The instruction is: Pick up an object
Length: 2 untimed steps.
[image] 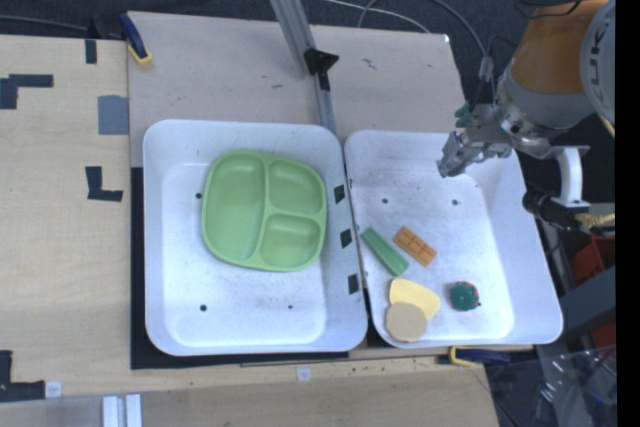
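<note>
The right bin (500, 215) holds several small items near its front: a green stick (384, 251), an orange waffle-like block (415, 246), a yellow piece (417, 295) with a tan disc (406, 320) against it, and a small dark green and red object (463, 295). My gripper (455, 158) hangs over the bin's far right part, well back from these items. Nothing shows between its tips. The grey arm with its orange band comes in from the upper right.
The left bin (170, 215) carries a green divided plate (265, 210). A grey metal pole (290, 5) slants down to the seam between the bins. Cables loop behind the right bin. The bench edge runs along the front.
</note>
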Motion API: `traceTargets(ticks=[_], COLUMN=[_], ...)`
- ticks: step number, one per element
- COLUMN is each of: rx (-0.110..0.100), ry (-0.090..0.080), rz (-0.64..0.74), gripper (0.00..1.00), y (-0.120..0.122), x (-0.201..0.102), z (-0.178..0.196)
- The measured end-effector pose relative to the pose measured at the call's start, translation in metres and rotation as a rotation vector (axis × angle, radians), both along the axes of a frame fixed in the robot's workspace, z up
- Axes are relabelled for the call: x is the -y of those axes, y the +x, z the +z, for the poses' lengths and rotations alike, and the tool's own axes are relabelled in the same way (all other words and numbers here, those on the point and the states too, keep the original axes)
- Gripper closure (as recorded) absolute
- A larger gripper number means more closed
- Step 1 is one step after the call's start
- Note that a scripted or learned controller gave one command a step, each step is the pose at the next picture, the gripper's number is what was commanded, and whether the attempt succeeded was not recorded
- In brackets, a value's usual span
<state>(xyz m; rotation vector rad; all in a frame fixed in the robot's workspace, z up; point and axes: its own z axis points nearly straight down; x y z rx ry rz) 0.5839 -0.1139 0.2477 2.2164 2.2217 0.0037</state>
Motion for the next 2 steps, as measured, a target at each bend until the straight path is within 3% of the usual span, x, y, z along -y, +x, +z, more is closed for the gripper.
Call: traceTargets(ticks=[1, 2], rx=[-0.001, -0.008], ry=[0.000, 0.002], rz=[0.000, 0.002], gripper=[1.00, 1.00], y=[0.001, -0.017], x=[0.000, -0.045], z=[0.034, 0.012])
